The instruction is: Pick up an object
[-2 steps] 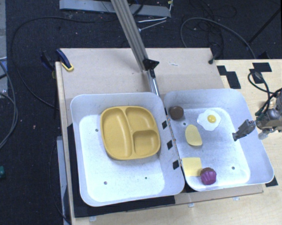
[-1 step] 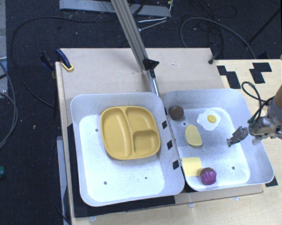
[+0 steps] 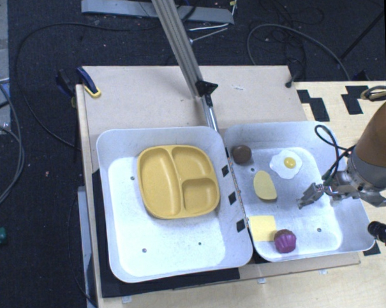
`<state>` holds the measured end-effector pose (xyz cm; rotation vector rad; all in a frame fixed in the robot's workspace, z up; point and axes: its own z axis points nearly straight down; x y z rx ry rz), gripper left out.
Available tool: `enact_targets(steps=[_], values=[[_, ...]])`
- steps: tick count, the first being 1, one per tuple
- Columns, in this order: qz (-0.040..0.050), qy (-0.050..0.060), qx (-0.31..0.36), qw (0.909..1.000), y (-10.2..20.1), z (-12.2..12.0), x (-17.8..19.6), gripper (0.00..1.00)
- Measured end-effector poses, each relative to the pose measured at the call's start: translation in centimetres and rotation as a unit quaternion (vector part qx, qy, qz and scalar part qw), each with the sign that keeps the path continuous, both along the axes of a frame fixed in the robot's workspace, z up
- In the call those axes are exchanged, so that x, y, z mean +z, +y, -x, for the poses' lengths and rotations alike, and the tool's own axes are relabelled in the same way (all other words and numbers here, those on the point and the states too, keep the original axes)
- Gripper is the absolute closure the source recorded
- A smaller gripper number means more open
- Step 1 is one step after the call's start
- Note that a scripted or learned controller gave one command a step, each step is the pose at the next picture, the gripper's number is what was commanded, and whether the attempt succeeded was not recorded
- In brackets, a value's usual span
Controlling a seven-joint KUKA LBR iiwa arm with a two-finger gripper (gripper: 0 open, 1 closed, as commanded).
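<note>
Inside left bin [image 3: 120, 249], yellow divided plate [image 3: 179, 181].

One fixed camera above, angled down on tabletop [image 3: 178, 100], both bins [image 3: 120, 249] in frame, mid-distance.

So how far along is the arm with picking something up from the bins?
Early, by the look of it. Done: the arm has reached into the right bin, and the gripper sits low over bare floor there. In hand: nothing shows between its fingers. Left: the fried egg, yellow oval piece, brown ball, yellow square and purple piece all lie untouched, so the grasp and lift remain.
</note>
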<state>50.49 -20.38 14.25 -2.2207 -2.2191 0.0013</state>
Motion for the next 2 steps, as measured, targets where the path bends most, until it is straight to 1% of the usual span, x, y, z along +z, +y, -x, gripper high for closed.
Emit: enact_targets(steps=[1,2], values=[[0.0015,-0.002,0.0,1.0,0.0,-0.1,-5.1,0.0],[0.0028,-0.005,-0.001,1.0,-0.1,-0.3,-3.7,1.0]])
